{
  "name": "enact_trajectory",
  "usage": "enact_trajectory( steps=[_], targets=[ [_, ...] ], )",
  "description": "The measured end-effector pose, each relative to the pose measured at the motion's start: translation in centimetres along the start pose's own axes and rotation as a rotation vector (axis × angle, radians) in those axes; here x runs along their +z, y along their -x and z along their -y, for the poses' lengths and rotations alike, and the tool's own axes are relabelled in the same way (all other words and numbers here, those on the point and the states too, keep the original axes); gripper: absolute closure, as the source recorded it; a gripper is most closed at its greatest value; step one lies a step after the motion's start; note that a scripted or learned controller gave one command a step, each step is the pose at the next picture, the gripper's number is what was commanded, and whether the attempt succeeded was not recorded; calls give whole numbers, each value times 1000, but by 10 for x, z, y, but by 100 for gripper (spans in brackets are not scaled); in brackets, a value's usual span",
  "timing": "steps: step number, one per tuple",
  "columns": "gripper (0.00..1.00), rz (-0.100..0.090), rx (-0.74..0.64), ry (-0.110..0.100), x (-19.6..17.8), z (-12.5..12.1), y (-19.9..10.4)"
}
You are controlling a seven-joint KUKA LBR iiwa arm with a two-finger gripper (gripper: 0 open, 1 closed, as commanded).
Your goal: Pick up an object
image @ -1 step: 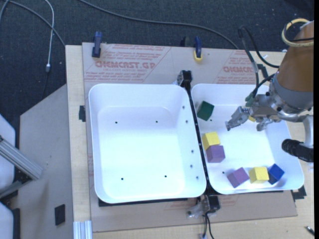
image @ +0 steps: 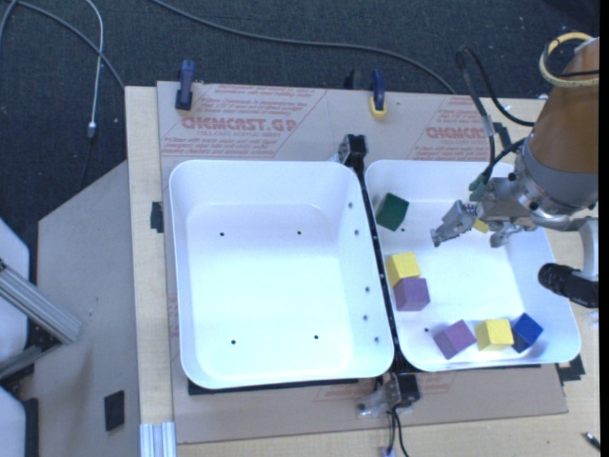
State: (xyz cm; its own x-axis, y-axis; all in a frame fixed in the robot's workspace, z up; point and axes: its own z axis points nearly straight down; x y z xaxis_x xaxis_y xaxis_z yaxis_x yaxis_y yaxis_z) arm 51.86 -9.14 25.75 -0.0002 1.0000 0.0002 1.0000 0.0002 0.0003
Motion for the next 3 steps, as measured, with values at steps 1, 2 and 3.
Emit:
enact_trajectory(
  steps=[1,2,3],
  targets=[
    [0,0,0,-4,42,-2,-2],
    [0,-1,0,-6,102,5,-8],
    [0,0,1,-6,161,12,-3]
  ],
)
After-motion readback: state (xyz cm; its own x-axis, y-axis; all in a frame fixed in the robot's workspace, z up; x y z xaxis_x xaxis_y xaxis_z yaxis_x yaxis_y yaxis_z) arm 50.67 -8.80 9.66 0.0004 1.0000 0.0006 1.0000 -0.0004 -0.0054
